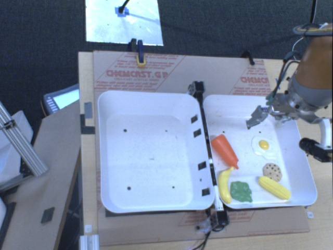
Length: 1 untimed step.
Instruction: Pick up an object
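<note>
Carrot (225,150), orange, lies in the right bin (307,184), close against the divider wall shared with the left bin (151,155); long axis runs on a diagonal, one end toward the upper left, the other toward the lower right, where it nearly meets the top of the banana (225,185). Banana, yellow, stands roughly lengthwise along the divider, curving slightly. Just beside its lower end, a green leafy piece (241,191). Corn cob (274,188), yellow, lies near the bin's lower right corner, axis also upper left to lower right. Cookie (271,171) sits just above the corn; fried egg (263,146) above the cookie, apart from the carrot. Hand (256,119) hangs over the upper middle of the right bin, above the egg and well apart from the carrot; cannot tell whether it is spread or closed, and nothing is seen in it. Cardboard sheet (156,72) under both bins carries red print reading "CHEMCAST", repeated at upper left and upper right, the second partly hidden. Worktop (86,77) edge shows to the left of the cardboard. Open floor in the right bin lies mostly along its upper part and right side; the toys crowd the lower half.
</note>
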Each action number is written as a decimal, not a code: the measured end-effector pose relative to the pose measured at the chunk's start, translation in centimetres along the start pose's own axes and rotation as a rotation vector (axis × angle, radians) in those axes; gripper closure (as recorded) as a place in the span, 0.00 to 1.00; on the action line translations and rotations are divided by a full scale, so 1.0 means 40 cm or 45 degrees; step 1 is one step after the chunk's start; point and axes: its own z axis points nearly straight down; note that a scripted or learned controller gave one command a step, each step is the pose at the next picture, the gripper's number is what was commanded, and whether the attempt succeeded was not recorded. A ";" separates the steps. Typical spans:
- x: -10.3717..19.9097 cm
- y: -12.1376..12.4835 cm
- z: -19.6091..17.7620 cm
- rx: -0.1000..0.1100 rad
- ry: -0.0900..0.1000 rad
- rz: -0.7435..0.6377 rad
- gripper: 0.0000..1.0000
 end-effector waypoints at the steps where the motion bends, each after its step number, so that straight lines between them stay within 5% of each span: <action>1: 0.101 0.153 -0.109 -0.017 -0.005 -0.002 0.00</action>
